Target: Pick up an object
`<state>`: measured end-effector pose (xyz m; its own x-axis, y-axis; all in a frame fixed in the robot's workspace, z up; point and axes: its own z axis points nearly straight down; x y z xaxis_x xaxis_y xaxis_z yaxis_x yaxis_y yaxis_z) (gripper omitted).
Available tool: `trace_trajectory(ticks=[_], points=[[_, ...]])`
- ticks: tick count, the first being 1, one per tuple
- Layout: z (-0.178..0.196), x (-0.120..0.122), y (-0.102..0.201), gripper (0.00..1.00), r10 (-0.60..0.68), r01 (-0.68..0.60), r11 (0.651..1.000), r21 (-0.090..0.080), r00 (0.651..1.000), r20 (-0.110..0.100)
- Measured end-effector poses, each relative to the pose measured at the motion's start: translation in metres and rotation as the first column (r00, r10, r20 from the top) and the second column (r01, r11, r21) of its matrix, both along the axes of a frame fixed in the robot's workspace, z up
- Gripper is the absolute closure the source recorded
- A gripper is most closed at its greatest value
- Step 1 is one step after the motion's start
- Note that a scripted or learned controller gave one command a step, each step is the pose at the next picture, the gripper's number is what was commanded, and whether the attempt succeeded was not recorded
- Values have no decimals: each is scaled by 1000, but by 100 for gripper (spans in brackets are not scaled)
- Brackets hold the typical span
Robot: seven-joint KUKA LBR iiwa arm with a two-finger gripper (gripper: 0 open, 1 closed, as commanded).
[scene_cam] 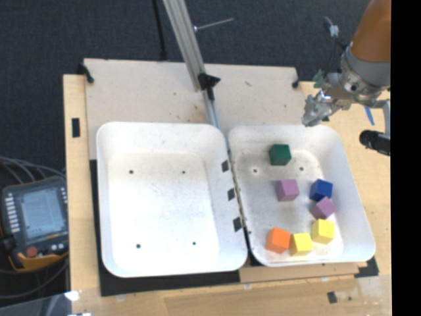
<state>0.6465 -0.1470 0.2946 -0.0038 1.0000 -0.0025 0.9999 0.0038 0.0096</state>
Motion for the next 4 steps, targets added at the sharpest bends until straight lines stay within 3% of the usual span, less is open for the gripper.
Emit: trace_trajectory(ticks=[2, 4], points=[[-29, 7, 107, 100, 3, -3, 1000, 3, 1000, -11], [-50, -8, 208, 100, 3, -3, 1000, 3, 1000, -13]])
